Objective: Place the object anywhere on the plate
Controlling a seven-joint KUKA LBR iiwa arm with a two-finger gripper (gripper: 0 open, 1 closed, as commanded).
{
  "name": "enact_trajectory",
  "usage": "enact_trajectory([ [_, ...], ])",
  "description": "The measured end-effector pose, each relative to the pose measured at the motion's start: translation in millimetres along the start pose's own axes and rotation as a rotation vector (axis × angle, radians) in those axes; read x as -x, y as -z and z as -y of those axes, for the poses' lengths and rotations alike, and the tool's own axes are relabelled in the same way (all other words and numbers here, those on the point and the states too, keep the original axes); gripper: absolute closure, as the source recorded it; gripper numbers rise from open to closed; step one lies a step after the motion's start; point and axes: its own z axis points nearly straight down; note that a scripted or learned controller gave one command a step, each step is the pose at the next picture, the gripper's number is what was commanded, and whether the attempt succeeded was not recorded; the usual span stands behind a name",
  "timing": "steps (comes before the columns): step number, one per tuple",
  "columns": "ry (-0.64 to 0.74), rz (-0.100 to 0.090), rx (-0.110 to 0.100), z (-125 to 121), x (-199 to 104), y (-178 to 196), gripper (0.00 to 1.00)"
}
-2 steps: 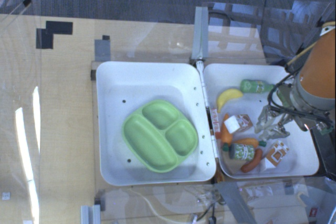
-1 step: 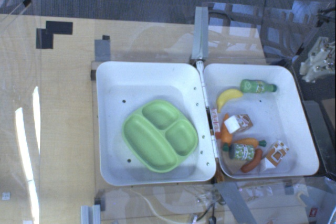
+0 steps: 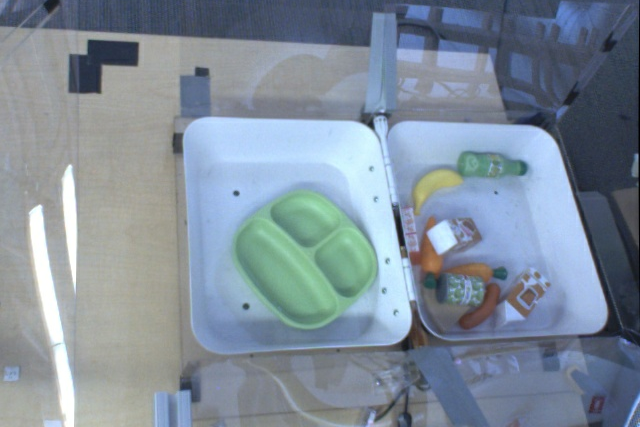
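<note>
Cables point(image 3: 385, 405) trail along the near edge of the wooden bench point(image 3: 110, 215), just below two shallow white bins set side by side. Left bin point(image 3: 205, 215) carries a green three-compartment plate point(image 3: 305, 258), lying flat and turned at a slant, nothing resting on it. Right bin point(image 3: 570, 215) holds the toy groceries: a green bottle point(image 3: 490, 165) lying on its side at the far end, a yellow banana point(image 3: 437, 185) just left of it, a small brown-and-white carton point(image 3: 450, 236) mid-bin, an orange carrot point(image 3: 470, 271) nearer, a green-labelled jar point(image 3: 460, 291) on its side beside it, a red sausage point(image 3: 478, 313) at the near wall, and a small orange-and-white box point(image 3: 526, 293) to the right. Whether the pincer is open or closed cannot be told.
</note>
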Motion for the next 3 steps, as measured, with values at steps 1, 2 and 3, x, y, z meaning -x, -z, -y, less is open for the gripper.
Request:
enact_trajectory([
  [1, 0.011, -0.011, 0.005, -3, -3, -185, 1.00],
  [2, 0.075, -0.011, 0.005, -3, 25, -236, 1.00],
  [3, 0.265, 0.003, 0.001, -1, 37, 0, 1.00],
])
